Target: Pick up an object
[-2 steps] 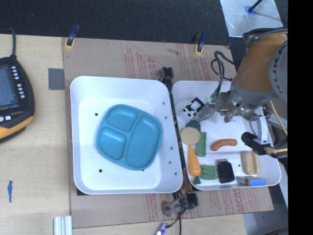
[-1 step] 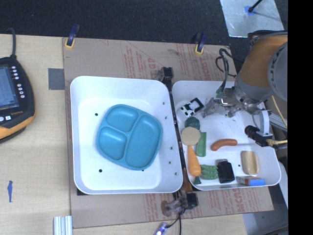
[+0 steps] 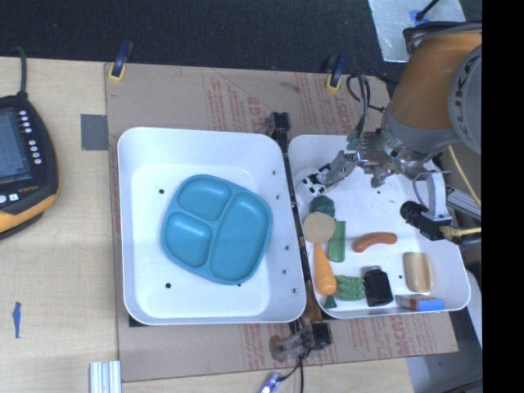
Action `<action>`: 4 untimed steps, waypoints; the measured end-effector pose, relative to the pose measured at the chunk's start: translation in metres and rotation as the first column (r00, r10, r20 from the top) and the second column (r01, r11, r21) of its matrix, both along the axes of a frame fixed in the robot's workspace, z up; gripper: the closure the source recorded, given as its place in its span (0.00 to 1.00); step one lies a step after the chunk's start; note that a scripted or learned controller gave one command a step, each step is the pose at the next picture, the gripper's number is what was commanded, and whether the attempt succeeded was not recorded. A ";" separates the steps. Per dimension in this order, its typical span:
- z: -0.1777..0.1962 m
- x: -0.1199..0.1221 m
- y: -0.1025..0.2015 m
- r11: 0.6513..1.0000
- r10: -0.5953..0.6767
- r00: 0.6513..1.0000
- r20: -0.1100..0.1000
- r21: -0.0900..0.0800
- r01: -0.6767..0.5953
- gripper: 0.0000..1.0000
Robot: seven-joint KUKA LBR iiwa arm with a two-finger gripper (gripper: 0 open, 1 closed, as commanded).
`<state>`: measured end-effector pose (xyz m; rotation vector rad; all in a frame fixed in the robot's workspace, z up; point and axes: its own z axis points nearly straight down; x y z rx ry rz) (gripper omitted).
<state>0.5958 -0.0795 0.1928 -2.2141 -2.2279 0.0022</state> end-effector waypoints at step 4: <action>0.044 -0.063 0.016 1.000 -0.001 1.000 0.001 0.000 0.001 1.00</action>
